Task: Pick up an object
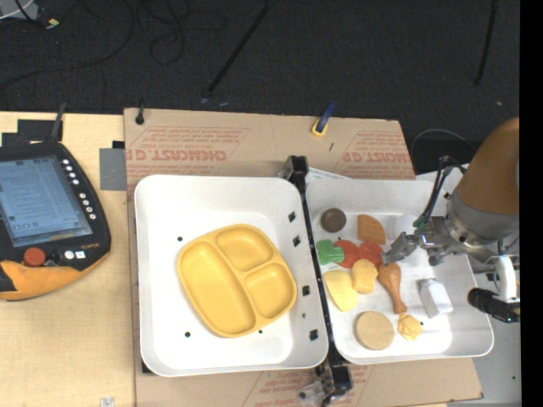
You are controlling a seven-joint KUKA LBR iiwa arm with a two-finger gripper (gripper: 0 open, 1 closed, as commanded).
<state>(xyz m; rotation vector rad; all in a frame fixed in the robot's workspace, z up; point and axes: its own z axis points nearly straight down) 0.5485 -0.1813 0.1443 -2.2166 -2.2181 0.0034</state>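
Note:
The right bin holds several toy foods. At its back lie a brown round piece and an orange chunk. In the middle sit a green item, a red item, two pale yellow pieces and a brown drumstick. Near the front are a tan disc, a small yellow lump and a white block. My gripper hangs low over this bin, just right of the red item and above the drumstick's top end. Nothing visibly sits in it.
A yellow divided plate lies in the left bin. A black divider separates the bins. A teach pendant rests on the bench at far left. The grey arm with its orange band covers the right bin's far right corner.

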